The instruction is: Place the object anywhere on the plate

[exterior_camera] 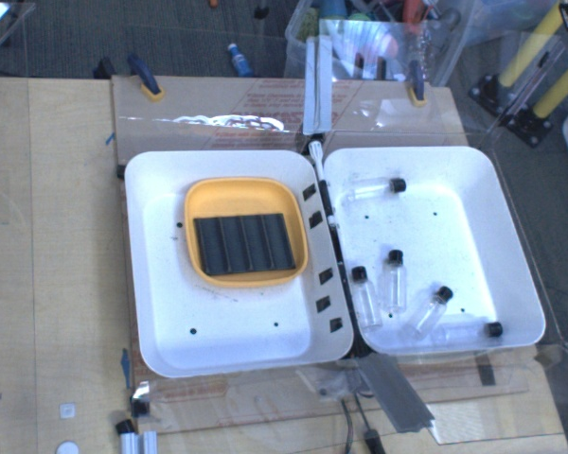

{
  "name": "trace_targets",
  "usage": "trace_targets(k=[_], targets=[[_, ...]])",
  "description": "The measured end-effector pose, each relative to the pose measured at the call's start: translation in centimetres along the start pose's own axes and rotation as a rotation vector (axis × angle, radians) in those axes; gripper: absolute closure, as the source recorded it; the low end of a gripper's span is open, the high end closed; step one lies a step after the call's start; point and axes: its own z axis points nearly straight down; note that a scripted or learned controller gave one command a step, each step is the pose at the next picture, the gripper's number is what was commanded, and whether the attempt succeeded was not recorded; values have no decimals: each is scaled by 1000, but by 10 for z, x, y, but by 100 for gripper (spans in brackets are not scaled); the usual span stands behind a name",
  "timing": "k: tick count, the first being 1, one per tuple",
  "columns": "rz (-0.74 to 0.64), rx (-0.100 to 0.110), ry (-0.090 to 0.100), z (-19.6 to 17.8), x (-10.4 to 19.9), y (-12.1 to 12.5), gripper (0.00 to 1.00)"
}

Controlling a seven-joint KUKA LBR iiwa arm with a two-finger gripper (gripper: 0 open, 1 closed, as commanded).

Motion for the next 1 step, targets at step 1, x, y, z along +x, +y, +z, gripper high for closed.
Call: trace_targets(k=[1], targets=[[-273,1,-1,1,21,-10,100]])
